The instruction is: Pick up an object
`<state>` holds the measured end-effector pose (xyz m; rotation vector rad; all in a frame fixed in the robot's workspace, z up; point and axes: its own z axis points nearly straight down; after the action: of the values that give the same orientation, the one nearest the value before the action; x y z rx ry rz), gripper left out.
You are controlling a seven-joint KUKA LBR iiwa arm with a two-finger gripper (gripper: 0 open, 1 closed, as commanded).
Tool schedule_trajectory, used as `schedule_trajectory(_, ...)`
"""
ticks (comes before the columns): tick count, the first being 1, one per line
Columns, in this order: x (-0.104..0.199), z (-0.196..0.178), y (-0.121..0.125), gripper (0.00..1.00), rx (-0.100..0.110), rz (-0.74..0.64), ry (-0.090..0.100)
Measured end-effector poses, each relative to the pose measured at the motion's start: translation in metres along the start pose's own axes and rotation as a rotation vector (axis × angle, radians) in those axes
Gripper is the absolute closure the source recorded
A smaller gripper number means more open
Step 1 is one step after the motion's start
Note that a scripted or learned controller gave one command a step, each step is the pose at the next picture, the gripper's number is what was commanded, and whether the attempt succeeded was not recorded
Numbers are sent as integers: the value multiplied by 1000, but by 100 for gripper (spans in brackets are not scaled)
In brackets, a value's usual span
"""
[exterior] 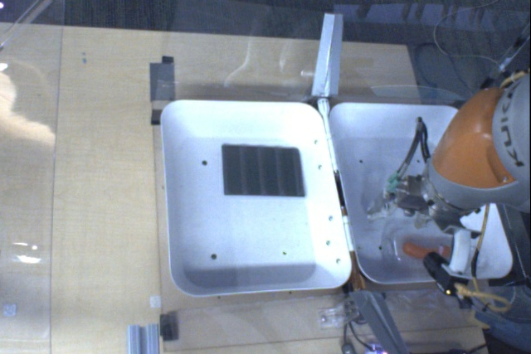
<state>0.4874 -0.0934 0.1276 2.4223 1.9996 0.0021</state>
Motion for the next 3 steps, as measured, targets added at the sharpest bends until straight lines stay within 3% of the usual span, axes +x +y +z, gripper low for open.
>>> schedule_trajectory(1, -53, -42, 71, 0, -3, 123, -1)
schedule_trajectory(2, -52, -53, 73, 100, -8, 114, -1)
schedule_trajectory(3, -51, -53, 72, 0, -8, 113, -1)
